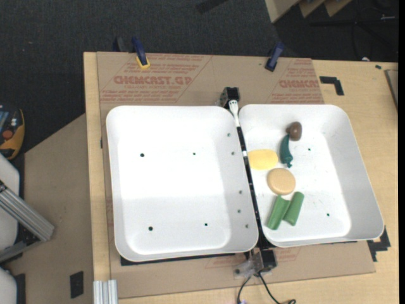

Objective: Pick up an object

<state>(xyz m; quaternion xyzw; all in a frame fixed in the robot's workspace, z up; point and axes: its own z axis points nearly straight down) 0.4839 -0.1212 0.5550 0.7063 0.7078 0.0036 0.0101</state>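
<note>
Closest in, two green cylinders lie side by side, touching, in the right bin, the side the pincer reaches in from. Just beyond them sit a tan disc, a yellow piece, a dark teal piece and a brown ball. Everything rests on the bin floor, nothing lifted. Pincer open or closed? Cannot tell. By my reading the pick is not yet begun: choosing, descending, gripping and lifting all remain.

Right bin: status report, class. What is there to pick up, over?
Right bin: yellow block, tan disc, two green sticks, teal piece, brown ball. All untouched. Nothing blocking.
</note>
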